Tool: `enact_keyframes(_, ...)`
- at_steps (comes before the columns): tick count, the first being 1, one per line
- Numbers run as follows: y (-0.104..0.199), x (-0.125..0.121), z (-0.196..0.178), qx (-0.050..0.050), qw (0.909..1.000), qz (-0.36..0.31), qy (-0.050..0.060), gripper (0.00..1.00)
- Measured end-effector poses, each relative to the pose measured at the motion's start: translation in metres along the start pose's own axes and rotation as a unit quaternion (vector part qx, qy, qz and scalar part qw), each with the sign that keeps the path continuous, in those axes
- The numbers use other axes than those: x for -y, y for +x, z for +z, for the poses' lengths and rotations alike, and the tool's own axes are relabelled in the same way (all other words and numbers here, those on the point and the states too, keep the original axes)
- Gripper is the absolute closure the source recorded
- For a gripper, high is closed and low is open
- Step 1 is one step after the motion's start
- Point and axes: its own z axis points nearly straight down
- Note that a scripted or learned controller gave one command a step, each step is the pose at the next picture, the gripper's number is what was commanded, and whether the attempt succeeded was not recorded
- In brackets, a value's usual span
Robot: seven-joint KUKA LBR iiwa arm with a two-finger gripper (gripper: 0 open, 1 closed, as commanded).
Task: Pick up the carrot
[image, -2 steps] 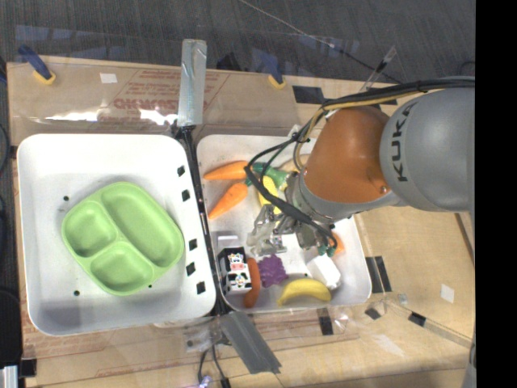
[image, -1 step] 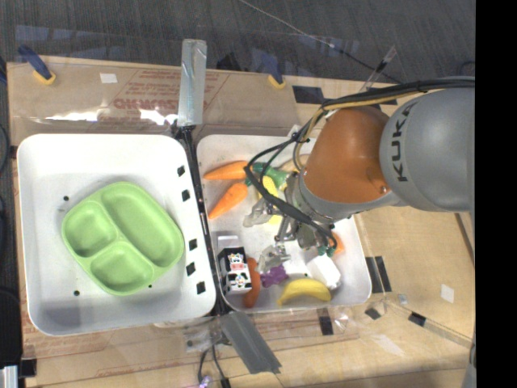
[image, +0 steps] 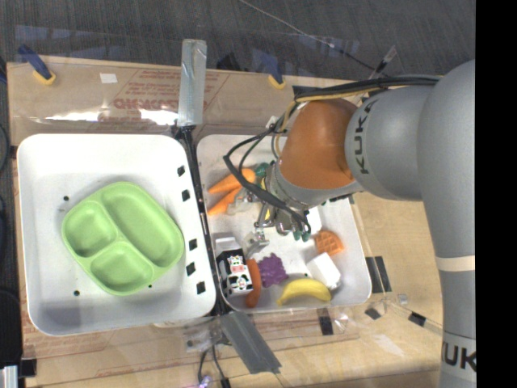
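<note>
The carrot (image: 224,187) lies in the upper left part of the right bin (image: 355,257), orange, with its green top hidden partly under the arm. A second orange piece (image: 218,208) lies just below it. My gripper (image: 277,221) hangs over the middle of the right bin, under the orange wrist band, a little to the right of and below the carrot. Nothing shows in its grasp.
Along the right bin's lower part lie a black-and-white box (image: 234,271), a red sausage (image: 253,286), purple grapes (image: 272,269), a banana (image: 304,291), a white block (image: 325,269) and an orange item (image: 328,242). A green divided plate (image: 121,237) sits in the left bin (image: 40,168).
</note>
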Motion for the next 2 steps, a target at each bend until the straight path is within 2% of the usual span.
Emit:
enact_keyframes(1, -0.002, -0.002, -0.012, 0.002, 1.0, -0.004, 0.0, 1.0)
enact_keyframes(2, 0.063, 0.014, -0.179, 0.008, 0.999, -0.044, 0.003, 1.0)
